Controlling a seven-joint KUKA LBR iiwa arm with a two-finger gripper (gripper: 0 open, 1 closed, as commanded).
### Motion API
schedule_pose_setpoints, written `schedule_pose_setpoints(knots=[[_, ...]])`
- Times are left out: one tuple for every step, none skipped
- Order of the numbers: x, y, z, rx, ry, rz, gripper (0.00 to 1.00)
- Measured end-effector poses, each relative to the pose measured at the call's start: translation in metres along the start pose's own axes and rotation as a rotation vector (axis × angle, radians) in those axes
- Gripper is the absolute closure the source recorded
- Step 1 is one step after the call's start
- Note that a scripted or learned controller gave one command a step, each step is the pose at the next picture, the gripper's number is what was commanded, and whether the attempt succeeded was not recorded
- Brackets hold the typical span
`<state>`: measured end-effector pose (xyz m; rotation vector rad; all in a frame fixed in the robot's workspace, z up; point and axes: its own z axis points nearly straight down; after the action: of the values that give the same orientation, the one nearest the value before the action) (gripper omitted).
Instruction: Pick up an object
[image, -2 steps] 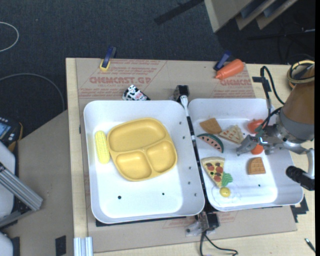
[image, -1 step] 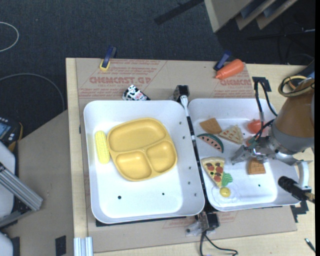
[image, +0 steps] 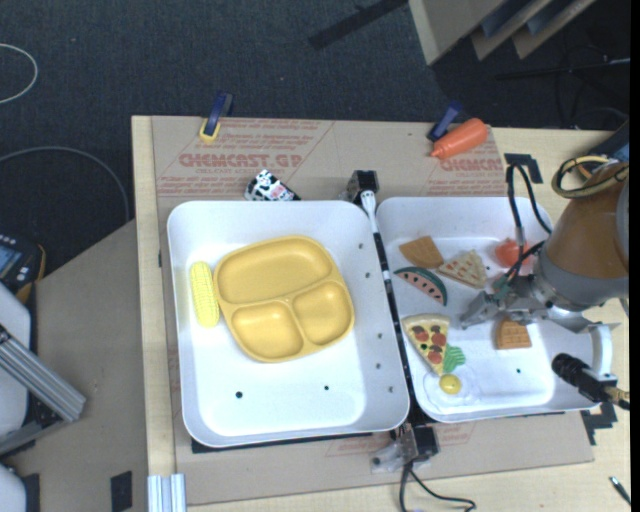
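beside the gripper (image: 497, 303), perhaps a cracker (image: 512, 334), long axis indiscernible

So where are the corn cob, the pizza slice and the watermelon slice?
corn cob (image: 204, 293), camera view, middle of the cob.
pizza slice (image: 430, 339), camera view, its topped face.
watermelon slice (image: 424, 284), camera view, red flesh.

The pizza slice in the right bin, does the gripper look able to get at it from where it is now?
Probably yes. The pizza slice lies flat near the right bin's left edge with bare floor between it and the gripper. A green piece and a yellow one crowd its lower end.
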<state>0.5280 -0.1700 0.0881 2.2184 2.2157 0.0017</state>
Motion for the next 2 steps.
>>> schedule_pose_setpoints(knots=[[-0.003, 0.002, -0.013, -0.012, -0.009, 0.003, 1.00], [-0.012, 0.002, -0.060, 0.000, 0.001, 0.000, 1.00]])
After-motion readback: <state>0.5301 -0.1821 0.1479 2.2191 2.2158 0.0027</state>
